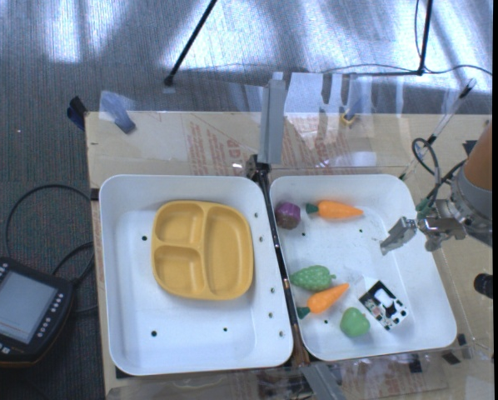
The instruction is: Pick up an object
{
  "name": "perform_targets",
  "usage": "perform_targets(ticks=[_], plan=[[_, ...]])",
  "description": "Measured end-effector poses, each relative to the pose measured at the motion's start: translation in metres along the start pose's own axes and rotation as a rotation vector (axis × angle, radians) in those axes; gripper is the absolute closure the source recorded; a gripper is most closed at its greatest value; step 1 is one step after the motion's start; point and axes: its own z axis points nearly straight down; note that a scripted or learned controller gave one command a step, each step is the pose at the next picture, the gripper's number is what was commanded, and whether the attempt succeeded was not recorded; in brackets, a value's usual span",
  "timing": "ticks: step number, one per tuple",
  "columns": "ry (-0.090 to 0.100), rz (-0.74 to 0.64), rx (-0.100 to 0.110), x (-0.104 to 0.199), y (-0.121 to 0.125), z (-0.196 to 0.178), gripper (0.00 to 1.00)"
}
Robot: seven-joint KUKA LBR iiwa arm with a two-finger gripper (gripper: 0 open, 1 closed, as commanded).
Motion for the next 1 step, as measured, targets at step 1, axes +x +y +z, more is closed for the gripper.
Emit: perform_targets(ticks=[1], plan=[[0.0,0.109,-0.003,0.0213,-0.0381,0.1222,0.0]])
